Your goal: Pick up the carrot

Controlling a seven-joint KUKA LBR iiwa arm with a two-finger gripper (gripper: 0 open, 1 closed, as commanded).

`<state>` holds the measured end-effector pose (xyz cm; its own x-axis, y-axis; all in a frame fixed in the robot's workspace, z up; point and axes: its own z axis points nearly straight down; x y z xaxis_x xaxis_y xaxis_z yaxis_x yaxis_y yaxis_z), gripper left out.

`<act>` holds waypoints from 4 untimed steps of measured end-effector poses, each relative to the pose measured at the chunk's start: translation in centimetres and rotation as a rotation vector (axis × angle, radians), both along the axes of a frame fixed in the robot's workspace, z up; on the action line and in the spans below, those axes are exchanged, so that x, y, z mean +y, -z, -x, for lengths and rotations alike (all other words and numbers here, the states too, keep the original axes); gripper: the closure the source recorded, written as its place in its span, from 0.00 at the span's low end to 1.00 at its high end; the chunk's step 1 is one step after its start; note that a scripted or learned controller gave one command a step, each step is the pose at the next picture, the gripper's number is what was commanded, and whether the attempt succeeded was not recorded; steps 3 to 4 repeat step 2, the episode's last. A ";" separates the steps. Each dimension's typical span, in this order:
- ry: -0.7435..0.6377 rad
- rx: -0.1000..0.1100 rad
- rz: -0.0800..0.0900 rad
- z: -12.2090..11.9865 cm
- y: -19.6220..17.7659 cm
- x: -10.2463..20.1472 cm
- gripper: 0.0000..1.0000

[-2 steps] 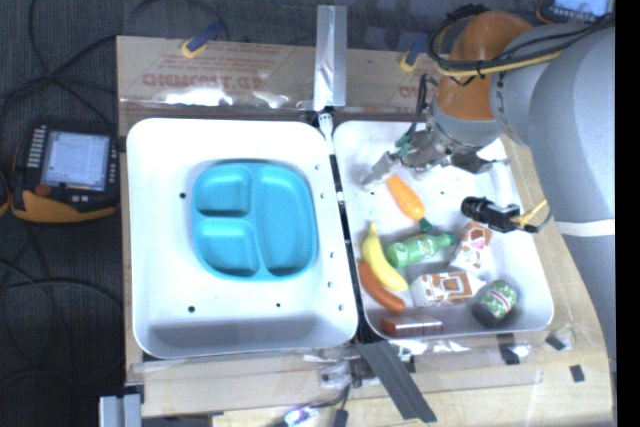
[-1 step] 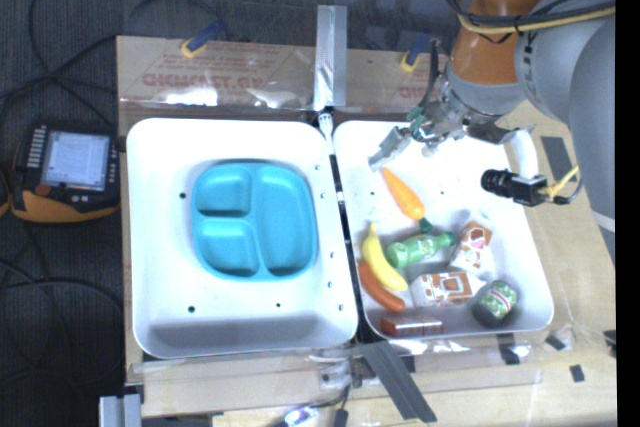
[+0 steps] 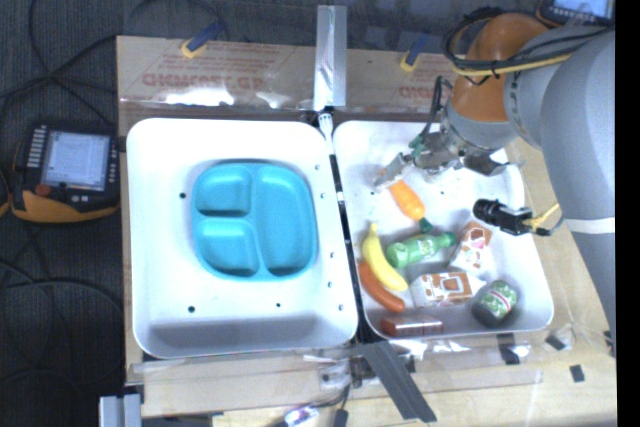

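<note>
Seen from above, the gripper (image 3: 405, 165) is hanging over the upper part of the right bin (image 3: 535, 245), its fingers spread apart and holding nothing. The carrot (image 3: 407, 200) is lying just below the fingertips on the bin floor, slanting down to the right. Beneath it, a green bottle (image 3: 418, 248) is resting beside a banana (image 3: 380, 260), with a small carton (image 3: 443, 288) and a dark can (image 3: 496, 302) sitting lower down. In the left bin (image 3: 160, 315), a blue divided tray (image 3: 252, 220) is lying flat.
</note>
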<state>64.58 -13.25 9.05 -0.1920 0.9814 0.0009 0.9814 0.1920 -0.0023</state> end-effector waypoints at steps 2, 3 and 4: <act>0.239 0.004 0.004 -2.3 -8.9 5.6 1.00; 0.239 0.004 0.004 -2.3 -8.9 5.6 1.00; 0.239 0.004 0.004 -2.3 -8.9 5.6 1.00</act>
